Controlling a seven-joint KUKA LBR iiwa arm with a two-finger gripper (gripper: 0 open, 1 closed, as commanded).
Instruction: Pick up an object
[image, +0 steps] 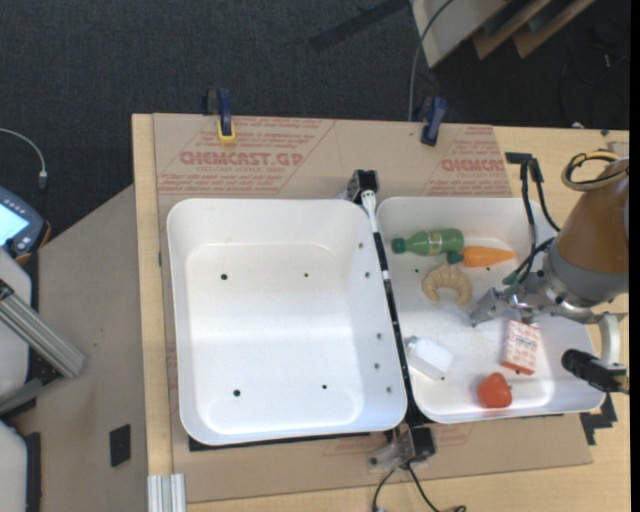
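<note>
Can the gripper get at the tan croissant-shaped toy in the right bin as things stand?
Probably yes. The gripper sits just right of the tan croissant-shaped toy, with bare floor of the right bin between them; the green bottle lies clear behind it.

camera view: fixed overhead | slanted down | both bins (180, 300) framed

The arm (592, 240) is cut off by the right edge of the view, and its wrist covers the right bin's (450, 400) right rim. The gripper (500, 303) is too small and blurred to read. Print on the small red-and-white packet (520, 347) is illegible.
</note>
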